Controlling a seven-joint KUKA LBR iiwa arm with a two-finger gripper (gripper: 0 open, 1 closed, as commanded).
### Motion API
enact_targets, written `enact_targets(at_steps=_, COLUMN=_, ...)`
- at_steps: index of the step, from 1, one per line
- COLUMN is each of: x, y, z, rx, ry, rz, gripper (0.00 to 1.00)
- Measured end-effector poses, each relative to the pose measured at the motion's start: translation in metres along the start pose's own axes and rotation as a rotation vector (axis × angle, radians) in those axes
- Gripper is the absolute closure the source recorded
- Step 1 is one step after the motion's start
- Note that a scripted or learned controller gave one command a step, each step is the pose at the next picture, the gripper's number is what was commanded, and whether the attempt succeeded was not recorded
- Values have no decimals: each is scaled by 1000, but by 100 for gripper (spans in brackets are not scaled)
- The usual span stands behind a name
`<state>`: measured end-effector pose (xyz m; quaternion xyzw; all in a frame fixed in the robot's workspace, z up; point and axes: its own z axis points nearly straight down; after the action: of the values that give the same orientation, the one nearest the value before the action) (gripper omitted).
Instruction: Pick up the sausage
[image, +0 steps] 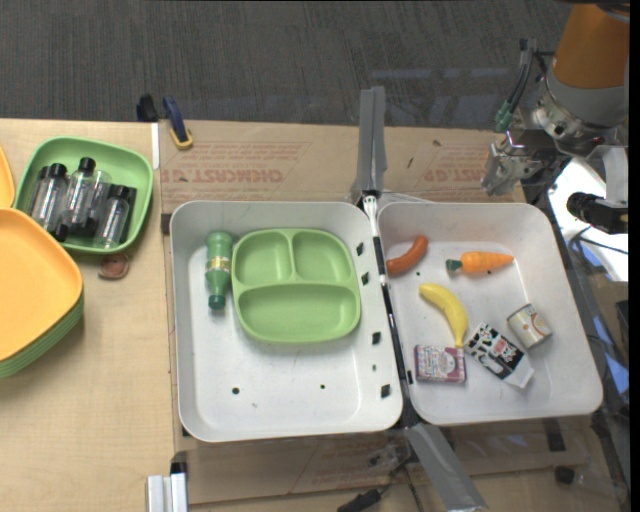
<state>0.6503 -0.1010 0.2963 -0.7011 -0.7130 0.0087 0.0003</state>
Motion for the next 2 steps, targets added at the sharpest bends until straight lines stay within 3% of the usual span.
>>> enact_targets(at_steps=2, x=-1, y=1, z=-15, rx=3, ry=-2, rz=-3, gripper=100)
